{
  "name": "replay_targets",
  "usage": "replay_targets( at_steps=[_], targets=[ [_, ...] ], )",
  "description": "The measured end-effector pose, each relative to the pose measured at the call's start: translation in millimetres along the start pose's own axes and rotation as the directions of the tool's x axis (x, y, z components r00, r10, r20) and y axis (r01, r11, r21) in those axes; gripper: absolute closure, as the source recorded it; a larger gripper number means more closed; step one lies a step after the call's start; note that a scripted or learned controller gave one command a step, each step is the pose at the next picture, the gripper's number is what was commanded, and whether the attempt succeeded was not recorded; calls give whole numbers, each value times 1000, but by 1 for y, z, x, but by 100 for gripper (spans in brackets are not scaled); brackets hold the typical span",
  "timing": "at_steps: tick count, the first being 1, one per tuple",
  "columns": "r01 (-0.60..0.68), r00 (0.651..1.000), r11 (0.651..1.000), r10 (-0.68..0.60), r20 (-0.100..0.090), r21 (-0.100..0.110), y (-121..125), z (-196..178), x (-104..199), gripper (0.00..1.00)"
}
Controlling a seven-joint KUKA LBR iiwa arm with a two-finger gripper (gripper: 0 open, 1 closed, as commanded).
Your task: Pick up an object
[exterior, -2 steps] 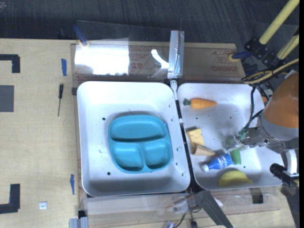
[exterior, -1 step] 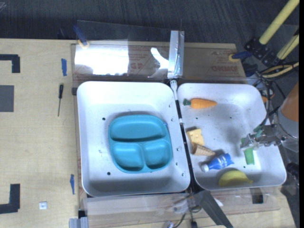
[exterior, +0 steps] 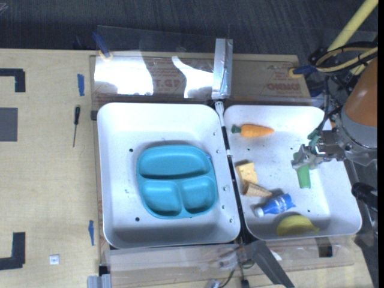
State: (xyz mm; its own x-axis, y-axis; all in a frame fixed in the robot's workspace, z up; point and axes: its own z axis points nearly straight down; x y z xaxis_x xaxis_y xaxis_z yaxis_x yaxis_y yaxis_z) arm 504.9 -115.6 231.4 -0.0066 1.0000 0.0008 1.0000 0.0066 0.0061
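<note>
Pale wooden surface (exterior: 42, 179) carrying two white bins side by side: left bin (exterior: 114, 161), right bin (exterior: 336, 203). A screwdriver (exterior: 76, 123) lies left of them.

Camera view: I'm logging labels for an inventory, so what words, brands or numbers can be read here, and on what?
Cardboard sheet behind the bins: red print, too blurred to read.
Blue bottle in the right bin: no label legible.
Blue divided tray in the left bin: no text seen.
Nothing else carries readable text.

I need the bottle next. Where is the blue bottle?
The blue bottle lies in the right bin, near its front, between the cone and the yellow fruit.
</note>
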Motion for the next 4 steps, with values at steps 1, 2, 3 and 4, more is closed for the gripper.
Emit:
replay_targets(
  at_steps=[1,2,3,4],
  targets=[
    [246,969,969,-246,0,3,56,6,57,100],
    [246,969,969,-246,1,3,56,6,57,0],
    [50,999,999,-50,0,11,84,91,1,0],
    [167,986,986,-167,2,1,112,145,-19,0]
  ],
)
